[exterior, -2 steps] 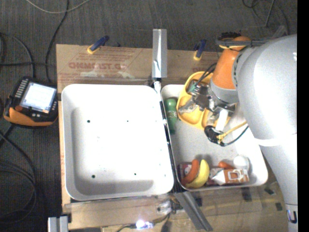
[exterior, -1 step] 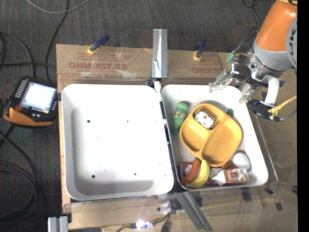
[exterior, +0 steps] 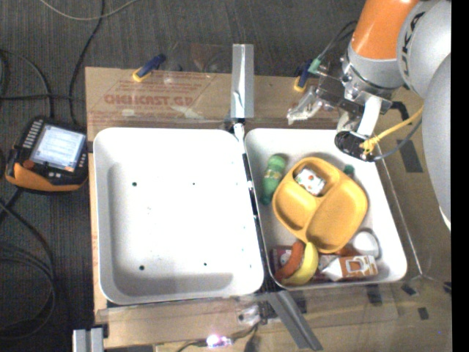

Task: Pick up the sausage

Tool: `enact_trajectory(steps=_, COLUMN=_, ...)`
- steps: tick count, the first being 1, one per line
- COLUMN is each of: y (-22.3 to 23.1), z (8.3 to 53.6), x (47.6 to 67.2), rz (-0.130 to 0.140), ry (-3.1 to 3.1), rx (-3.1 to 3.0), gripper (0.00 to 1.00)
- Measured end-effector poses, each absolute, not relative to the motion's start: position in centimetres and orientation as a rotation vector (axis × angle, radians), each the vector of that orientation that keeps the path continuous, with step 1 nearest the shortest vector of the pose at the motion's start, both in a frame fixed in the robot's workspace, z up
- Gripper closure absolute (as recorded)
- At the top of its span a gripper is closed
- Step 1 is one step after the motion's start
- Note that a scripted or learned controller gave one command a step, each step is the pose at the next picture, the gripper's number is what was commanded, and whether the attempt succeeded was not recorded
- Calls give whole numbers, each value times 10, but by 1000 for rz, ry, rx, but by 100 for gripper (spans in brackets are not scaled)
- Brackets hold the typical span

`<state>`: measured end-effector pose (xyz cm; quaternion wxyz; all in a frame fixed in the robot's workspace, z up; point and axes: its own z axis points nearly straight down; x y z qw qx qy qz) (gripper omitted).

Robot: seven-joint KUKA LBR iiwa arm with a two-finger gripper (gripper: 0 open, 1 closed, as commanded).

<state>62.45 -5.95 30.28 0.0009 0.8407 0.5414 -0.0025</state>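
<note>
Hand [exterior: 316,105] up over the far rim of the right bin, hanging from the grey arm [exterior: 410,28] with its orange band, clear of everything in the bin. Open or closed: cannot tell from this angle. Nothing seen held.

Underneath it all, brown cardboard sheet [exterior: 165,97] spread across the worktop, red lettering on it. On that, left bin [exterior: 172,211], white and shallow, just a few dark specks on its floor. Pressed against its right side, right bin [exterior: 392,229], the same kind, crowded with things.

Biggest thing in the right bin: yellow divided dish [exterior: 330,211], tilted, lying across the middle, with a small white and red object [exterior: 312,180] in its upper compartment. Off on the left of the worktop, well apart from the bins, teach pendant [exterior: 50,152] with a lit screen and an orange edge. At the far end, between the bins, upright metal bar [exterior: 242,79].

Just beside the dish on its left, against the bin wall, green bottle [exterior: 272,173]. At the near edge of the right bin, sausage [exterior: 290,256], reddish-brown, partly tucked under the dish's lower rim and touching a yellow piece [exterior: 306,267] on its right. Further right, small orange and white carton [exterior: 353,268]. Blue and yellow clamp [exterior: 149,66] on the cardboard's far edge.
</note>
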Motion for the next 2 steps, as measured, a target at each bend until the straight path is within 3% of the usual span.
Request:
enact_trajectory(steps=1, y=-67, z=252, x=649, rz=-10, ry=1679, rx=2653, gripper=0)
enact_trajectory(steps=2, y=7, z=182, x=667, rz=-8, ry=1686, rx=2652, gripper=0)
